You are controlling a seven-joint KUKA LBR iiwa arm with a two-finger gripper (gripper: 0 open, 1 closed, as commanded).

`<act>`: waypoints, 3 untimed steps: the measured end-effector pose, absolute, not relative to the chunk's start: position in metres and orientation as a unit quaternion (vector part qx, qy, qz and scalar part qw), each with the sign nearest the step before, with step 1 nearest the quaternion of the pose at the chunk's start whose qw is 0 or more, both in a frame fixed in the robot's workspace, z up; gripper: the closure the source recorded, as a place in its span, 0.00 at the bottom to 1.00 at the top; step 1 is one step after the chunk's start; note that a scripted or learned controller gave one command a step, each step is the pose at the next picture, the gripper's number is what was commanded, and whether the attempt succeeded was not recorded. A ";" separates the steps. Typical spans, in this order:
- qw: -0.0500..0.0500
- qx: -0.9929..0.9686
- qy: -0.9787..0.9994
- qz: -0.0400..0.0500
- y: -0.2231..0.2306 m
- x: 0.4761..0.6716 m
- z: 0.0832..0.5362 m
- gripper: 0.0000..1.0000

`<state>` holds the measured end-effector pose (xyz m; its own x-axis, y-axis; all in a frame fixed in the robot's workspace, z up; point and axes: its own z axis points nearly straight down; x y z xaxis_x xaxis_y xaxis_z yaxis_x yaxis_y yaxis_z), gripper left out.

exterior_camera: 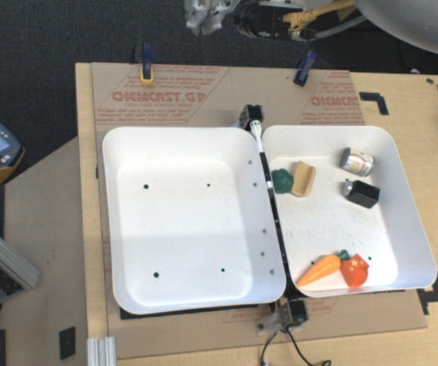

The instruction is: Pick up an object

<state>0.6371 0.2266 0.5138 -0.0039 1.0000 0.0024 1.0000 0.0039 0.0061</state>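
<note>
- Gripper (206,6) high past the bench's far edge, nothing between its fingers; opening unclear.
- Carrot (319,270) and tomato (355,271) at right bin's (409,204) near edge.
- Can (356,161), black block (362,194) toward its far right corner.

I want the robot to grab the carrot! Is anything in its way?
Nothing visible blocks it. The gripper hangs above the bench's far edge, with open space down to the carrot in the right bin. Only a red toy touches the carrot's leafy end, so that side is crowded.
</note>
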 end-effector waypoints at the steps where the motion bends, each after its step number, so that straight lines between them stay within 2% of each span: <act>1: -0.003 0.708 0.706 -0.007 0.224 0.666 0.357 1.00; 2: 0.001 0.707 0.707 0.002 0.225 0.667 0.379 1.00; 3: 0.002 0.707 0.707 0.003 0.226 0.667 0.390 1.00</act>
